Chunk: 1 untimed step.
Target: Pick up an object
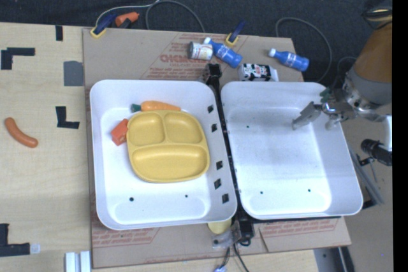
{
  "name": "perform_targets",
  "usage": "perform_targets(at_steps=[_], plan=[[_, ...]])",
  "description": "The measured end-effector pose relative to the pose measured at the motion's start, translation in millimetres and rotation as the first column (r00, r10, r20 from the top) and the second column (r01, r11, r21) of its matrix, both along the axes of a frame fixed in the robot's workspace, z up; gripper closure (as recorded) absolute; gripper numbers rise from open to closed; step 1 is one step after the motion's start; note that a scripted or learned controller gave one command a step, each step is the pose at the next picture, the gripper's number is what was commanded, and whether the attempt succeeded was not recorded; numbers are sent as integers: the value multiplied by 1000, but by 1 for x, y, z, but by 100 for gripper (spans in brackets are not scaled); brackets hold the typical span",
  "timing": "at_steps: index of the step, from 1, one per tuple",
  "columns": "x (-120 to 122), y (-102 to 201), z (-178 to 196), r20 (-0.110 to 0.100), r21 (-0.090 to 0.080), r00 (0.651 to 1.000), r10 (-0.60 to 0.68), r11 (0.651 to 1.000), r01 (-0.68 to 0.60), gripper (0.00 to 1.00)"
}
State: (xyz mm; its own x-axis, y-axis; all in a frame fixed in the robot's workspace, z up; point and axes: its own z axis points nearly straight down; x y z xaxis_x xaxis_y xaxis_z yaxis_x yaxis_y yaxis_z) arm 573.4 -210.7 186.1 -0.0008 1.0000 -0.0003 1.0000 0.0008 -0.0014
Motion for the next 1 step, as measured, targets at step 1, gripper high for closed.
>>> perform_targets(at_steps=[1], plan=[[-45, 82, -104, 4, -3, 1000, 3, 1000, -3, 0]])
